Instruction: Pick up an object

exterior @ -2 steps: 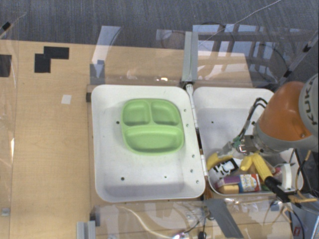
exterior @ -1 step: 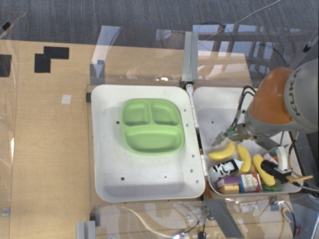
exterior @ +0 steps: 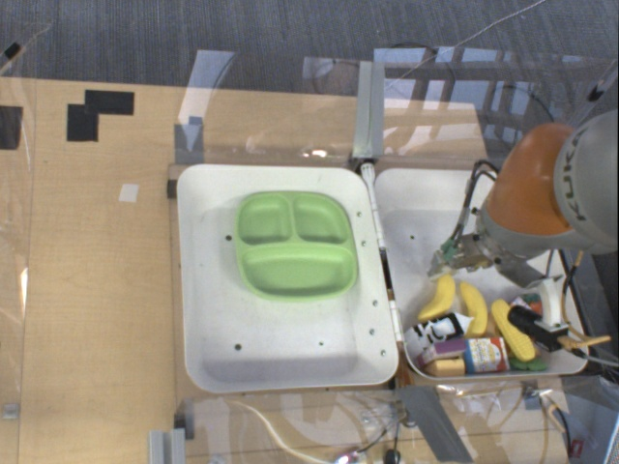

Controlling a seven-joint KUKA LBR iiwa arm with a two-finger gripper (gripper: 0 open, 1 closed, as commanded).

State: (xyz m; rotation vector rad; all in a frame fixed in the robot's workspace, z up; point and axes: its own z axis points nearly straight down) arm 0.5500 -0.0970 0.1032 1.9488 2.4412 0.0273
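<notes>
Step in hand, as I judge it: the approach to a pick, nothing lifted yet. You have the arm (exterior: pixel 546 187) reaching in from 3 o'clock, its orange band over the right bin (exterior: pixel 416 216), and the gripper (exterior: pixel 462 252) low over that bin's middle, just at 12 o'clock of the clutter. Whether the tool is clenched or released cannot be told; the wrist hides it.

Right bin contents, all crowded into its 6 o'clock end:
- a yellow banana (exterior: pixel 440 296), nearest the gripper, just below it
- a second banana (exterior: pixel 475 307) beside it at 3 o'clock
- a yellow corn-like piece (exterior: pixel 515 333) further toward 4 o'clock
- a small black-and-white item (exterior: pixel 438 332) under the first banana
- a boxy pack with blue and red print (exterior: pixel 481 355) against the 6 o'clock wall
- dark pieces at the 4 o'clock corner, too tangled to name

The 12 o'clock half of that bin is bare white floor.

Left bin (exterior: pixel 208 288): one green divided plate (exterior: pixel 295 244), lying flat a little toward 12 o'clock of centre.

Next move, by my reckoning: you want a short drop toward 6 o'clock onto the first banana. It lies touching its neighbours, so watch for a glancing grip or a second piece dragged along.
</notes>
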